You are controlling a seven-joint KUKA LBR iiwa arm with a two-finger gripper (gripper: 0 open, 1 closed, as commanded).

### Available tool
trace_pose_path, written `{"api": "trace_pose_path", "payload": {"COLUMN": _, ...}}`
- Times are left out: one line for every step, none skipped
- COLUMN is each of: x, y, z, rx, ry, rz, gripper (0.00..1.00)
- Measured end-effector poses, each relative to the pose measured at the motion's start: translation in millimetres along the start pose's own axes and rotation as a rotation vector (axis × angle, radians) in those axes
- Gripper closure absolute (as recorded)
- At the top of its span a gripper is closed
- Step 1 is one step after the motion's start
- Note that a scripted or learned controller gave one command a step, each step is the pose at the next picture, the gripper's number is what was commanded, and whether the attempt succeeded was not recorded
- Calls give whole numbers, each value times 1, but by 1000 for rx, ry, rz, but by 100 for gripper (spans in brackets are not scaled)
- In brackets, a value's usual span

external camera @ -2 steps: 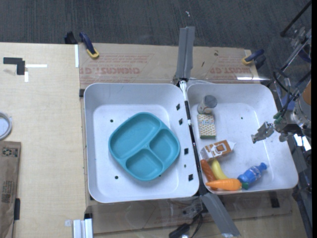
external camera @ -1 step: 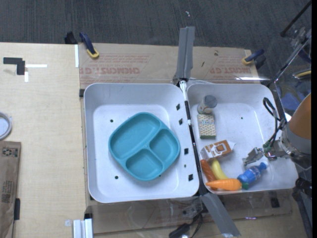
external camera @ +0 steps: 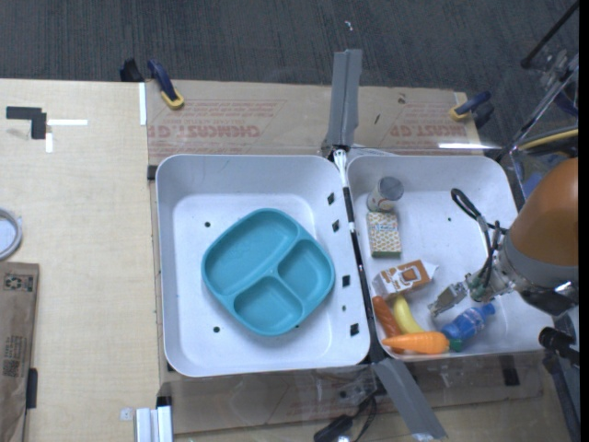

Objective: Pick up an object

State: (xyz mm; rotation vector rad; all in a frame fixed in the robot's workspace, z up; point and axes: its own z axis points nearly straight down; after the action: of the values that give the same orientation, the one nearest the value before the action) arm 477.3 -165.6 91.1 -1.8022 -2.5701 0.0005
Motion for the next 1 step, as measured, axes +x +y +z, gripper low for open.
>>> {"api": "trace_pose_path", "payload": {"x": 17, "y": 6, "z": 1, "rx": 1, "ry": 0, "rz": 86, "gripper": 0}}
